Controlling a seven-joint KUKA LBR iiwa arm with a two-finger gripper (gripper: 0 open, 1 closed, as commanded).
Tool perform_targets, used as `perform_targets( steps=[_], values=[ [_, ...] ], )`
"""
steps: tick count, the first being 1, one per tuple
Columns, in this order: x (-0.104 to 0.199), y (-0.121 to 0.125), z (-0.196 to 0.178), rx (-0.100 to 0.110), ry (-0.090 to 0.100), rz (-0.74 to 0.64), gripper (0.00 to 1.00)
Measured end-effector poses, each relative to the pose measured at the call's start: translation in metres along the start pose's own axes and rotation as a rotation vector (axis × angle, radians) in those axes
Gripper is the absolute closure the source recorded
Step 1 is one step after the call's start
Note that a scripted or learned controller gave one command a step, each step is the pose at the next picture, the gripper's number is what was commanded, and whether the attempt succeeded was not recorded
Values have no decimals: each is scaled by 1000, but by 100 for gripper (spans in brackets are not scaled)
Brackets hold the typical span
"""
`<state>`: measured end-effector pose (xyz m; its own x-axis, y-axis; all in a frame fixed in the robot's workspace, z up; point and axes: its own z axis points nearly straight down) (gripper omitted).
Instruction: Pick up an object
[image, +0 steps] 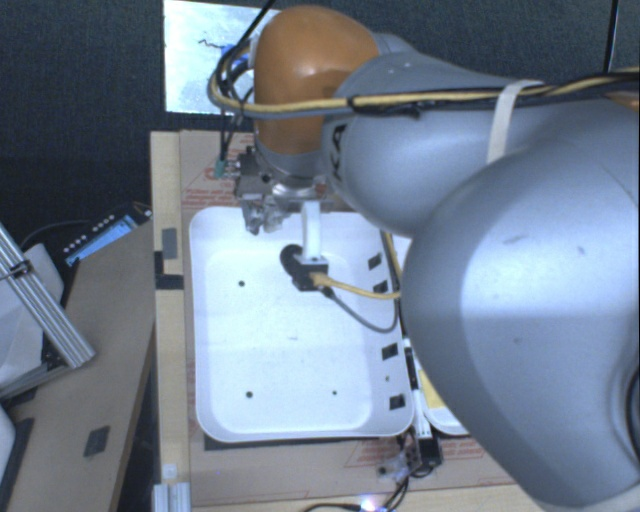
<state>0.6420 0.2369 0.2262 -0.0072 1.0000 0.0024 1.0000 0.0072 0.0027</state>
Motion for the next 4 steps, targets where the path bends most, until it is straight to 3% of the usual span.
perform_targets(
  steps=[1, 2, 4],
  values=[
    [-3, 11, 35, 4, -3, 3, 100],
    [-3, 19, 45, 1, -2, 2, 100],
    [-3, 27, 40, 0, -3, 1, 100]
  ],
)
